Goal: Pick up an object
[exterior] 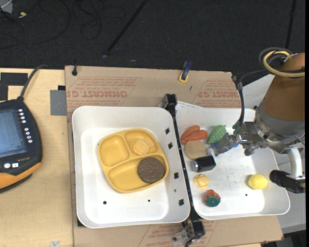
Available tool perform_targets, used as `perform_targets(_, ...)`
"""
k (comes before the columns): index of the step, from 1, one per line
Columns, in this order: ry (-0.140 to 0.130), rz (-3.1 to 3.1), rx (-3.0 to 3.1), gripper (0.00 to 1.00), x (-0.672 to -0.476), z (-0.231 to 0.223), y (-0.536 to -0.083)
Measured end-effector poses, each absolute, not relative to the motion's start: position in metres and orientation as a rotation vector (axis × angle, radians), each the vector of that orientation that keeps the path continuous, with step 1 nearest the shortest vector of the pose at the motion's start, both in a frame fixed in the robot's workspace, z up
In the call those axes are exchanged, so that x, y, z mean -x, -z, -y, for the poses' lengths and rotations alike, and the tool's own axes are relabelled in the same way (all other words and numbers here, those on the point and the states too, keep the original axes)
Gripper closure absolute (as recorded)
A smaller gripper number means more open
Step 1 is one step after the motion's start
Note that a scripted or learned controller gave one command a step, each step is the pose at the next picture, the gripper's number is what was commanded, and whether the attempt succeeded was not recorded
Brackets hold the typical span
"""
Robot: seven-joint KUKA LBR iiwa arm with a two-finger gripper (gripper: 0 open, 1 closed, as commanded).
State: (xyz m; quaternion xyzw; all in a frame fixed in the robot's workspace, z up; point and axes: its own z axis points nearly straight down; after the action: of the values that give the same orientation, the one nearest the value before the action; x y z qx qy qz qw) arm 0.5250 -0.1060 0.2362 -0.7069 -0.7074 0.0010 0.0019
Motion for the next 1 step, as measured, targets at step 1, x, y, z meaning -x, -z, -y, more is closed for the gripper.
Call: perform_targets(1, -0.005, 2.217, 2.218, 1.0, -0.5249, 0.1071, -0.2459)
